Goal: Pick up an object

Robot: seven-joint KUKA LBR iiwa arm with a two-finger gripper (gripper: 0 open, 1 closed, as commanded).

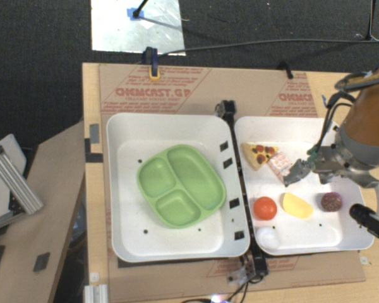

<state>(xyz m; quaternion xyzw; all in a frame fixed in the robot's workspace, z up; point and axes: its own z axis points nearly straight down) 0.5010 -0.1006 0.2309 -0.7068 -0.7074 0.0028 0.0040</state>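
In the right bin (341,235), the gripper (295,172) hangs low over the floor at the end of the grey arm (360,137), which reaches in from the right. We cannot tell how the fingers stand: they read as one dark wedge, and no gap or pinched object is visible. Just up and left of the fingertips lies a small pink-and-white packet (278,163), apparently touching or nearly touching them, and beyond it a pizza slice (259,153). Below the fingers sits a yellow piece (297,205), with a red tomato (264,208) to its left and a dark red ball (331,201) to its right, all near but apart from the tips. Well to the left, in the left bin (123,188), rests a green divided plate (180,185).

We judge the packet the likeliest target, though none is yet secured. Several faults are possible from here:
- the tips may push the flat packet aside rather than straddle it
- the packet may slide against the pizza slice, so that both are nudged
- a closure slightly off-centre may catch only an edge, and the packet may drop on lifting
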